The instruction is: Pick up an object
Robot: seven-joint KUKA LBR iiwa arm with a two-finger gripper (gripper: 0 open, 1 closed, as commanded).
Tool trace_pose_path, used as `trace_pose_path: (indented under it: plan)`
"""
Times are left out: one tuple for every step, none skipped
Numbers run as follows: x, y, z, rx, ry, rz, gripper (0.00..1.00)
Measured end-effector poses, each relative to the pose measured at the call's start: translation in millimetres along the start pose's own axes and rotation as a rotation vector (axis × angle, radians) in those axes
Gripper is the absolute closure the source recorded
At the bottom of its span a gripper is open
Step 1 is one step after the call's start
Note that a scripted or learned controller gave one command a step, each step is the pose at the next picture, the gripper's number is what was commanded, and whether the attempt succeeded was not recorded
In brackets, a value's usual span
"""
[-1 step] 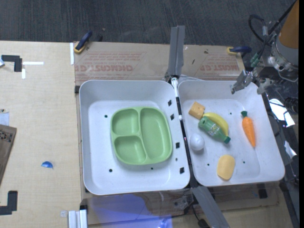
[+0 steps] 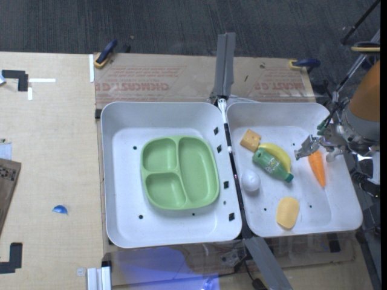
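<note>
Carrot point(image 2: 317, 168) lies in the right bin point(image 2: 338, 222), just below the claw point(image 2: 318, 145).

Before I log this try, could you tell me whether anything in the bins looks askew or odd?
Nothing stands out. The green tray lies flat in the left bin; the carrot, bottle and banana simply lie loose in the right bin.

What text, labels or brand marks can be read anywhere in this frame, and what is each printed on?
"CHEMSAT": my best reading of red letters, printed upside down and repeated, on the cardboard sheet behind the bins; the rest of that print is too blurred.
Green bottle: any label too small to read.
Other objects: no readable marks.
</note>
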State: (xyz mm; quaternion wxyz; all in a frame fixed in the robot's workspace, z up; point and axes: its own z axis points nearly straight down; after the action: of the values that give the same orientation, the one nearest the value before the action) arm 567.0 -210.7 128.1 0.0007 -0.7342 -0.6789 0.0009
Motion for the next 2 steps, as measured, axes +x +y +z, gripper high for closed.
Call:
trace_pose_path:
  plan:
    - [-0.7,-6.1,37.2,0.001,0.006,-0.028,0.0]
    - [-2.6,-6.1,27.7,0.0,0.003,-0.024,1.0]
